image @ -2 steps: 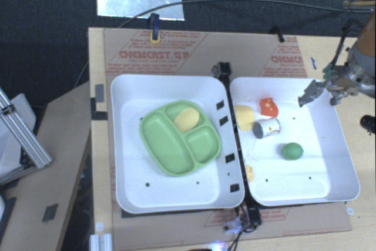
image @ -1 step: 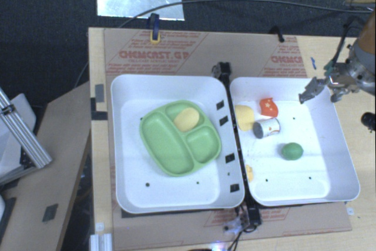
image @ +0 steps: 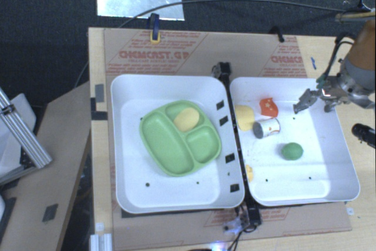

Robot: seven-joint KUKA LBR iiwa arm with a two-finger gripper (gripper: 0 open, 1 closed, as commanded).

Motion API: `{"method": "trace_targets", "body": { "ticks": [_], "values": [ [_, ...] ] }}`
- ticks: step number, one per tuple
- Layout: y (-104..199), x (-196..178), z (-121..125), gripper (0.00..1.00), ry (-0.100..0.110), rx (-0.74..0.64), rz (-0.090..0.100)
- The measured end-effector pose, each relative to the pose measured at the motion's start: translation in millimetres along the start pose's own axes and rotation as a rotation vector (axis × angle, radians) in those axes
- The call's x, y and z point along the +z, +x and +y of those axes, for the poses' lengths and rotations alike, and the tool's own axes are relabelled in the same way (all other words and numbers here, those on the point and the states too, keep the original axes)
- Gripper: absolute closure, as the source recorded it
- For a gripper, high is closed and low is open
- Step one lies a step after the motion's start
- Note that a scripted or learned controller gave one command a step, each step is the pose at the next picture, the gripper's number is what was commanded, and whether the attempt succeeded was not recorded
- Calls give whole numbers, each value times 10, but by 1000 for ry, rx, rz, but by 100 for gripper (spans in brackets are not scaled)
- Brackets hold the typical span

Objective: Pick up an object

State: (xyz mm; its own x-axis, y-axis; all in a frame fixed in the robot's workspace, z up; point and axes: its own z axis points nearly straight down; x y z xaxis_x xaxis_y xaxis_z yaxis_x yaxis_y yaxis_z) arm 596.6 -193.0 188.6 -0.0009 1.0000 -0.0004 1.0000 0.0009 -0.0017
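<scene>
Over the right bin's (image: 343, 182) upper right corner we see the end effector (image: 320, 98), reaching in from the right edge on the grey arm with its orange band. Its two dark fingers (image: 304, 100) look spread apart, pointing left and slightly down, with nothing between them. We count several loose objects in that bin, all well apart from the end effector: a red piece (image: 269, 107) near the top, a pale yellow object (image: 244, 117) against the left wall, a small white cylinder with a red stripe (image: 266, 128) lying on its side just beside the yellow one, a green ball (image: 292, 151) lower and nearer the middle, and a small yellow scrap (image: 249, 173) by the left wall lower down. In the left bin (image: 126, 185) we find a green divided plate (image: 176, 141) lying at a tilt to the bin's walls, and a yellow lemon-like object (image: 187, 119) rests in its upper compartment. Both bins sit side by side on a brown board marked with red lettering (image: 154, 55), which lies on the bench (image: 59, 144).
</scene>
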Motion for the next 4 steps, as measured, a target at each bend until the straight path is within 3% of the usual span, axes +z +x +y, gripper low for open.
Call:
{"method": "trace_targets", "body": {
  "ticks": [2,3,4],
  "values": [
    [47,1062,66,0,-1,-1,0],
    [41,923,84,100,-7,-1,-2],
    [63,374,205,100,-10,-4,-2]
  ]
}}
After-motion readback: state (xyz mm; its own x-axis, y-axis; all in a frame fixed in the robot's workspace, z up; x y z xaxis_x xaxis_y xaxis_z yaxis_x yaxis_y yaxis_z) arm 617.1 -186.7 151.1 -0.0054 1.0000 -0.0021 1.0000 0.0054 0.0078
